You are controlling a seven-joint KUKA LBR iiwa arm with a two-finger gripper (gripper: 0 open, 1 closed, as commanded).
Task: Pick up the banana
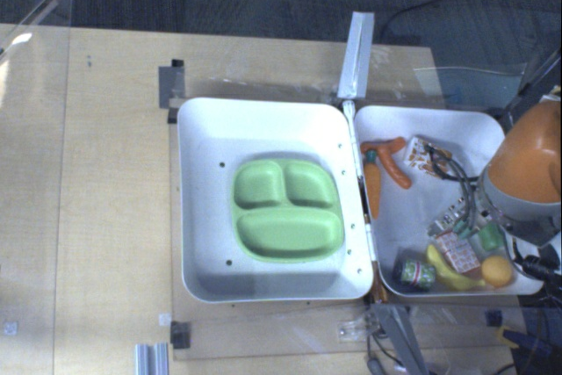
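We located the tool (pixel 463 228) low in the right bin (pixel 457 123), beneath the orange band of the arm (pixel 527 167). Cables and the wrist hid its tips, so we could not tell how it was set, nor whether anything sat in it.

The banana (pixel 446 270) lay just below the tool, along the near wall of that bin. A checkered packet (pixel 459 252) rested on its middle, a green can (pixel 416 273) touched its left end, and a small orange fruit (pixel 497 271) sat at its right end. Two carrots (pixel 379 169) lay near the divider, well apart from the tool. The left bin (pixel 202 189) held a green divided tray (pixel 287 208). Both bins stood on the counter (pixel 88 189).

We judged the crowding the main hazard: a descent could catch the packet or can instead. The near wall could also block the tool.
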